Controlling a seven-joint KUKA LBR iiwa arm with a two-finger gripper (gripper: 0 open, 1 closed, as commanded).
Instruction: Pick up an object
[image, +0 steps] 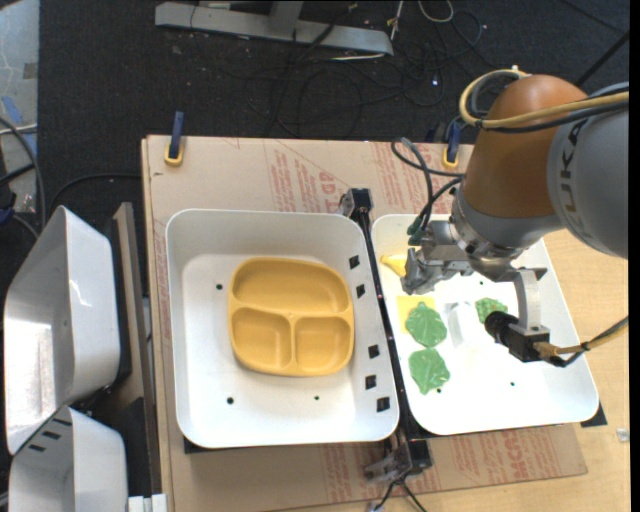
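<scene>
My gripper (428, 272) hangs low over the far left part of the right bin (560, 395), under the orange wrist band. A yellow piece (394, 264) lies just to its left by the bin's wall. Directly in front of the gripper lie two green leaf-shaped pieces (424, 323) (430, 369). A third green piece (490, 308) lies to the right, partly behind the black fitting on the arm. A small pale clear item (456, 322) rests between the green pieces. The gripper's body hides whatever is right beneath it.
The left bin (195, 300) holds a yellow divided tray (292, 315). A black hinge strip (372, 300) runs between the bins. The arm's black cable fitting (515, 338) hangs over the right bin's middle. White tubs (55, 310) stand off the bench at the left.
</scene>
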